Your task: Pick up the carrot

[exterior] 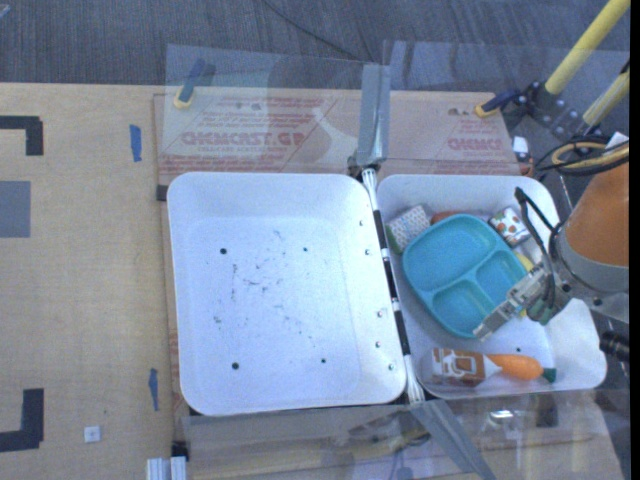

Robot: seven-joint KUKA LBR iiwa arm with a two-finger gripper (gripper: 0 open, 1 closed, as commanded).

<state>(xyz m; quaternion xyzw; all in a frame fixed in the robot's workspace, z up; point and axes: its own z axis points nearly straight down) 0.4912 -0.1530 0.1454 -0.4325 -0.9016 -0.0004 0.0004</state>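
Observation:
The carrot [518,367], orange with a green tip at its right end, lies on its side near the front wall of the right bin [585,353]. My gripper [503,315] hangs over the front right edge of a blue divided plate [455,268], a short way above and behind the carrot and not touching it. The grey arm with its orange band [603,223] reaches in from the right. Nothing shows in the gripper.
A small brown and white carton [458,365] lies just left of the carrot. Behind the plate sit a white-green checked item [407,226] and a small red and white item [511,226]. The left bin [200,218] adjoins across a metal divider [385,268].

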